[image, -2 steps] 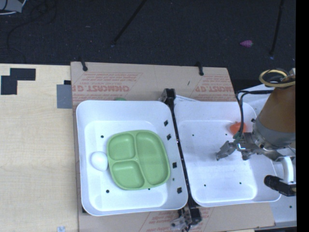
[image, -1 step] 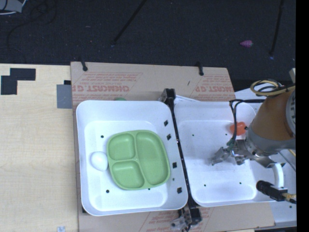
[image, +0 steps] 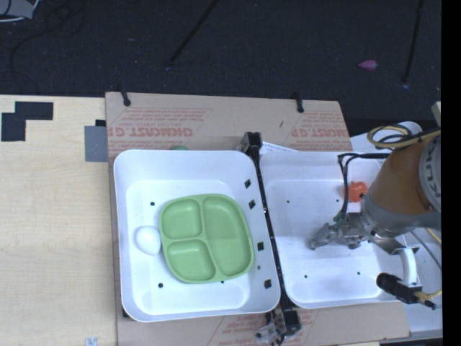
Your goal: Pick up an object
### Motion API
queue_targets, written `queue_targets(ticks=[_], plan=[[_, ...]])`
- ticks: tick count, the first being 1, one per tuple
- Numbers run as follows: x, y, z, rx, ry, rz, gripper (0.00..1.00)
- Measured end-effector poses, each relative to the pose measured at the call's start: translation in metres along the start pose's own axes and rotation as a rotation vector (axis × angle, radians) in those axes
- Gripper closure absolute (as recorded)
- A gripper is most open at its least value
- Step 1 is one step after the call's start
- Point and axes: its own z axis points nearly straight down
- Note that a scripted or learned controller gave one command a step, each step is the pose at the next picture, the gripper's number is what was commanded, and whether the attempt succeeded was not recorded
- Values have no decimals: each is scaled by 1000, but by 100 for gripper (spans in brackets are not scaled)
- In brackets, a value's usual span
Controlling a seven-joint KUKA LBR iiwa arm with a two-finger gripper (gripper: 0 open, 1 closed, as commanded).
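The grey metal two-finger gripper point(image: 320, 239) hung low over the floor of the right-hand shallow white bin point(image: 310, 287), nothing between its fingers; whether they stood wide or narrow, I could not tell. A small orange object point(image: 356, 190) lay in that bin behind the wrist, near but apart from the fingertips. In the left white bin point(image: 137, 171) a green divided plastic plate point(image: 206, 237) touched a small white ball point(image: 148, 239).

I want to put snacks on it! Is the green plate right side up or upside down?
Right side up. The green divided plate lies flat in the left bin, its three hollow compartments facing up, with a white egg beside it.
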Motion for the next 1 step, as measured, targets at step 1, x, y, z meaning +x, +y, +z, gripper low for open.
queue_targets(ticks=[1], plan=[[-1,1,-12,-3,0,4,100]])
